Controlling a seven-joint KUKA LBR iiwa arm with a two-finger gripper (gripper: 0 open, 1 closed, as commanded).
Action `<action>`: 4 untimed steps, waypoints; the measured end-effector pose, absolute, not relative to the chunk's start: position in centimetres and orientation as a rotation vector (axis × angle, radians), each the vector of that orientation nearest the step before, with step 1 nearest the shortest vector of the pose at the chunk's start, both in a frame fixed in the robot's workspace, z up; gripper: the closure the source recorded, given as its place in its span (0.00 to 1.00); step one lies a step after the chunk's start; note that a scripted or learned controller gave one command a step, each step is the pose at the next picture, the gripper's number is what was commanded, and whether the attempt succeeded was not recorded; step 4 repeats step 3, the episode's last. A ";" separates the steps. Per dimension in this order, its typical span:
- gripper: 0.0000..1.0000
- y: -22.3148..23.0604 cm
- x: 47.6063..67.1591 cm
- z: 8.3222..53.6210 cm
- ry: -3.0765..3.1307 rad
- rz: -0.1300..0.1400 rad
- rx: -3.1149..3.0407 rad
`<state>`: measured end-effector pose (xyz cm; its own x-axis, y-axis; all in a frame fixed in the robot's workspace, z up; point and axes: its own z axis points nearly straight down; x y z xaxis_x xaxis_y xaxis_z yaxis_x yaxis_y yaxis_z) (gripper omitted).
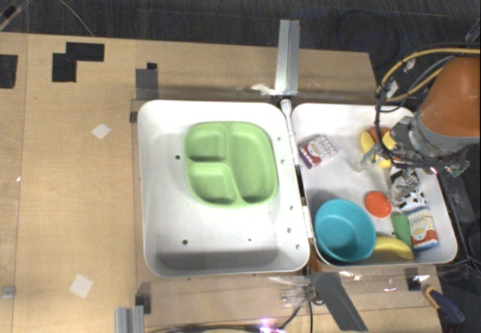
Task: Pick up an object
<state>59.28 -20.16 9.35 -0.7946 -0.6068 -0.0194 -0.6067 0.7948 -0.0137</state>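
Observation:
The right bin (331, 117) holds several objects. A small red-and-white packet (317, 149) lies near its left wall. A yellow piece (367, 142) sits at the back. An orange round thing (379, 204), a blue bowl (344, 230), a banana (393, 249), a green piece (402, 228) and a printed carton (422, 225) crowd the front. My gripper (397, 164) hangs low over the bin's right side, just behind the orange thing and beside the yellow piece. The wrist hides what lies under it.
The left bin (161, 196) holds a green divided plate (229, 162). A metal post (288, 57) stands behind the wall between the bins. Cables (409, 68) loop off the arm's orange band (455, 98) at the right.

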 end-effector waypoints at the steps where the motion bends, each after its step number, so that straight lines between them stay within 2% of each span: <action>1: 0.00 -15.1 58.2 9.3 2.990 -0.013 -0.903; 2: 0.00 -12.2 54.3 9.5 3.017 -0.028 -0.761; 3: 0.00 -16.8 62.7 9.3 3.010 -0.015 -0.826; 4: 0.00 -16.8 62.7 9.3 3.010 -0.015 -0.826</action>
